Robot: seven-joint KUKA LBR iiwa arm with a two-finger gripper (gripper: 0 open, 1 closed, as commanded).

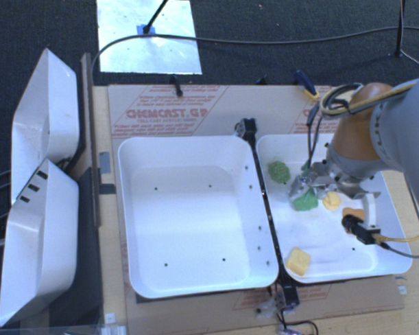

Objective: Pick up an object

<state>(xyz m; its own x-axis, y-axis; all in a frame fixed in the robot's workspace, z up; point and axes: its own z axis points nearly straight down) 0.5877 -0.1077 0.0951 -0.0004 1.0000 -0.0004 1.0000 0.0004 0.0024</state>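
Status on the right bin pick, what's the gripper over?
Gripper low in right bin, at bright green object. Grasp unconfirmed. Darker green piece, small yellow piece close by; yellow block apart.

I count two shallow white bins on my tabletop (117, 269), side by side: the left bin (191, 219) and the right bin (336, 252). In the right bin I count two green things, one darker lump (279, 171) toward the far side and one brighter piece (306, 202) just beside it. I count two yellow things as well, a larger block (298, 261) near the front wall and a small piece (331, 202) beside the brighter green one. There is one small orange piece (353, 212) next to that. Off to the left stand two more white trays (42, 190), tilted on edge. I have one arm (383, 126) over it all.
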